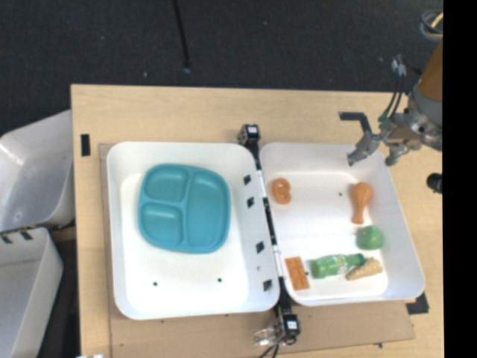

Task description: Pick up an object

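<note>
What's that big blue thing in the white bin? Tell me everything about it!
It is a teal plate with rounded corners, and it looks like smooth plastic. Raised ridges split it into three compartments: two smaller ones on the left, one above the other, and one long one on the right. It lies flat, right side up and slightly turned, in the upper middle of the left bin. It rests on the bin's floor.

In the right white plastic bin [328, 162], the middle floor lies open. Around that bare patch sit a small orange lump [281, 192] to its left, an orange drumstick-shaped toy [361, 201] to its right, and a green bottle [335, 265] below.
</note>
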Controlling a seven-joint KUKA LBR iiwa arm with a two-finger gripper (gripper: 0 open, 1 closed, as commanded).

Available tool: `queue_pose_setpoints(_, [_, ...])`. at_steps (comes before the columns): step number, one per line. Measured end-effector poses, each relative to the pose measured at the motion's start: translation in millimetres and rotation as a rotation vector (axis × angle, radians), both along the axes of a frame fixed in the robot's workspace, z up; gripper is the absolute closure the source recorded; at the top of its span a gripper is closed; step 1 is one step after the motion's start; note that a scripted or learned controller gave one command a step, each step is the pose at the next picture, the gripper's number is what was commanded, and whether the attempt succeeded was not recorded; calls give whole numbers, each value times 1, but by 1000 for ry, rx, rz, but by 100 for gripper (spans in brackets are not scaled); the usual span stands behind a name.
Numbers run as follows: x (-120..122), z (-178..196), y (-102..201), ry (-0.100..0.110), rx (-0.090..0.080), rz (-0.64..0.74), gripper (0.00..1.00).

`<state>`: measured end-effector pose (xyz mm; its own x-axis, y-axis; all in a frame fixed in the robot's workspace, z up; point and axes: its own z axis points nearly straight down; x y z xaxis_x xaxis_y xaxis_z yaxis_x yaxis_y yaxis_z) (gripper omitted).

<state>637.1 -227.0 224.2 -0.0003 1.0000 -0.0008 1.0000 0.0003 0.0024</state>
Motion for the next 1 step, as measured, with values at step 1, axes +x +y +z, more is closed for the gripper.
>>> queue_pose_setpoints(1, [3, -42, -1, 4, -2, 2, 0])
